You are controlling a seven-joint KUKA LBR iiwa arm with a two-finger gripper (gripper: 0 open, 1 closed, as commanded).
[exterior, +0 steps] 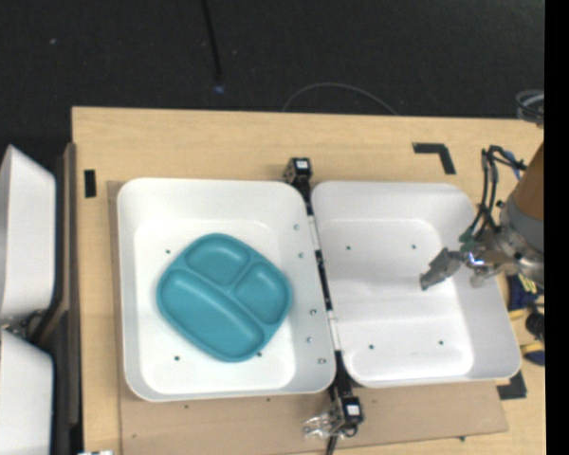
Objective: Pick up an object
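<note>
Looks like a robotics lab setup, not anywhere homey. Plain light-wood bench point(266, 145) on a dark floor, two shallow white bins point(133, 254) clipped together side by side, black corner markers point(434, 154) stuck on the board, loose cables point(209, 27) trailing across the floor. Industrial arm point(526, 207) reaching in from the right, wires bundled at the wrist.

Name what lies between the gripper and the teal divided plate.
In the camera view, bare floor of the right bin and the bins' meeting rims lie between the gripper and the teal divided plate.
</note>
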